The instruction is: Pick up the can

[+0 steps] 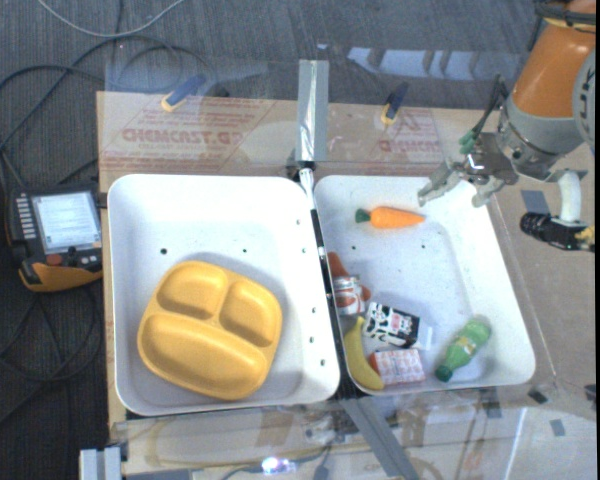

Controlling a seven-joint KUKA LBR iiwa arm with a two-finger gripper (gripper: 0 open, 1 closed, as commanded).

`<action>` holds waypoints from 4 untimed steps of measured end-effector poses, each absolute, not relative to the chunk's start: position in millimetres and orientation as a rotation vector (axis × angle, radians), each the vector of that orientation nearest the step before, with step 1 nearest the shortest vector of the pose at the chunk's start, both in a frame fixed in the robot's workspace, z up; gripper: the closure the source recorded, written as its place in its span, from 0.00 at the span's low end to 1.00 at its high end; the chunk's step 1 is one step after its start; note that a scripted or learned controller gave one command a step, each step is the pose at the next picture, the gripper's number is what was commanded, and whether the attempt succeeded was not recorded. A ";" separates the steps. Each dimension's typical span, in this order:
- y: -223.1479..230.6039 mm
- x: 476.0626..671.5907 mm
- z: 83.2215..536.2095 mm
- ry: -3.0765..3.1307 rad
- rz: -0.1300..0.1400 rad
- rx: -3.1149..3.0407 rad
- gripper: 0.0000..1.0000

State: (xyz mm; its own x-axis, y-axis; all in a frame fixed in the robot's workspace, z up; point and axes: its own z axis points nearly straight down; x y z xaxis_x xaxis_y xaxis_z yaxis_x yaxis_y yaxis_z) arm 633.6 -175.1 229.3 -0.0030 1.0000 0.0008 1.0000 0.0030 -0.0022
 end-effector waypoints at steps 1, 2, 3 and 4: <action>-214.6 568.0 185.3 -2.230 0.005 -2.212 0.00; -221.5 562.2 191.7 -2.148 -0.001 -2.292 0.00; -219.9 563.3 200.1 -2.150 -0.003 -2.288 1.00; -201.4 610.3 343.6 -2.166 0.004 -2.278 1.00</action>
